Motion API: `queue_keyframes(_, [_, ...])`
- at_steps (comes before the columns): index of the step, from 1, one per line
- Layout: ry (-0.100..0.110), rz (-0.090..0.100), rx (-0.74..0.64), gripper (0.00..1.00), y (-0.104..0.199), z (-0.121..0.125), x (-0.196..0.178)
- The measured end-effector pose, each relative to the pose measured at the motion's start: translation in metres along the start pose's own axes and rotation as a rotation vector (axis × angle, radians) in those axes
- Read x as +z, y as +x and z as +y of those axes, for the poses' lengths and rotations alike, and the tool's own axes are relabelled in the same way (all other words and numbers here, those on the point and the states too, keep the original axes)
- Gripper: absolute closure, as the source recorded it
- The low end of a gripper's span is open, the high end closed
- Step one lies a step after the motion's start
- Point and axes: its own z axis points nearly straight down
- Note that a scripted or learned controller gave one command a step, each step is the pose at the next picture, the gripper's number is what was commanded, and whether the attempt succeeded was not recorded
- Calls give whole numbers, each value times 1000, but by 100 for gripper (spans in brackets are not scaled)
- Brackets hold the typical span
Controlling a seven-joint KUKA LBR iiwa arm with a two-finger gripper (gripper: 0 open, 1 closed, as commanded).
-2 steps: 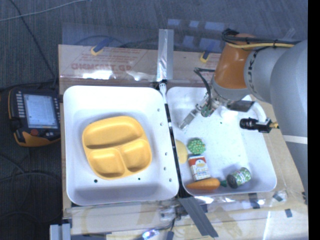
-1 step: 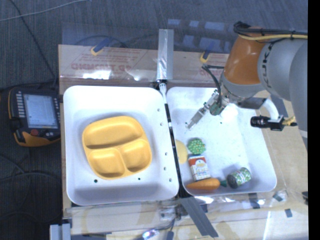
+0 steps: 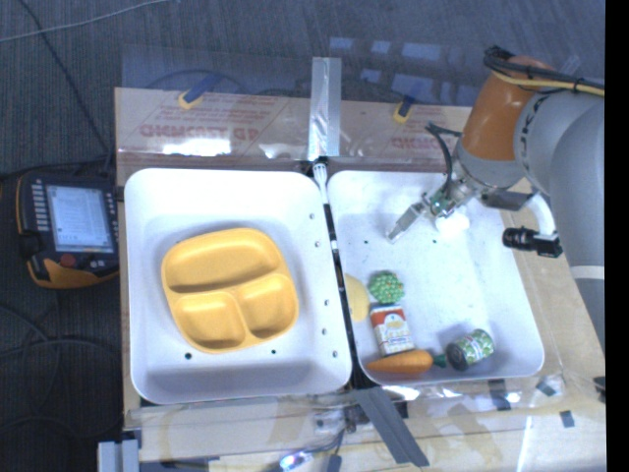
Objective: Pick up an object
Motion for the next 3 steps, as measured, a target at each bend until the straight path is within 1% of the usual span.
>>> queue_keyframes(1, [-7, -13, -3, 100, -2, 3, -13])
queue_keyframes(2, [-5, -7, -75, 100, 6, 9, -207])
queue_keyframes(3, [-3, -3, -106, 100, 113, 39, -152])
